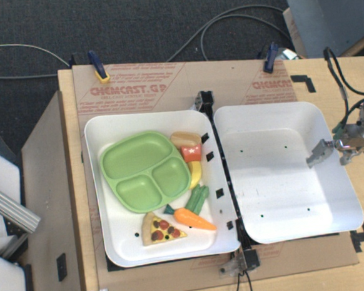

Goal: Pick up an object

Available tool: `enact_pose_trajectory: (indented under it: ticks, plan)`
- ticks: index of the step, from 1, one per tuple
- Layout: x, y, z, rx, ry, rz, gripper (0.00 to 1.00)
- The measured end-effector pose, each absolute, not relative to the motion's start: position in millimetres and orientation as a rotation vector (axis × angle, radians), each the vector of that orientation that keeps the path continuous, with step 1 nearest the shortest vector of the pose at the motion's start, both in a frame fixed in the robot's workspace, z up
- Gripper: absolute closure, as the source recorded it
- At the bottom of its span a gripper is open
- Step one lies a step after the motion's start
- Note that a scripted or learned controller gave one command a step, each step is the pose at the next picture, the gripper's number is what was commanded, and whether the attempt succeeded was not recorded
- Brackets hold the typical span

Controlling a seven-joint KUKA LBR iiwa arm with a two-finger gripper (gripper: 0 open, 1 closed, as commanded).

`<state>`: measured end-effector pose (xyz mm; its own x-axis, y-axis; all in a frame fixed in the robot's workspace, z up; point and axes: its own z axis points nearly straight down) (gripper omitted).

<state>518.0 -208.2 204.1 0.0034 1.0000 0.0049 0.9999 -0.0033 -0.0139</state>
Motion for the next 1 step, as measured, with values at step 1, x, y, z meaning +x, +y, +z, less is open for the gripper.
enact_pose_trajectory:
  ticks: [1]
  plan:
    - [521.1,-207.9,210.3,-2.220,-2.220,0.000,0.00]
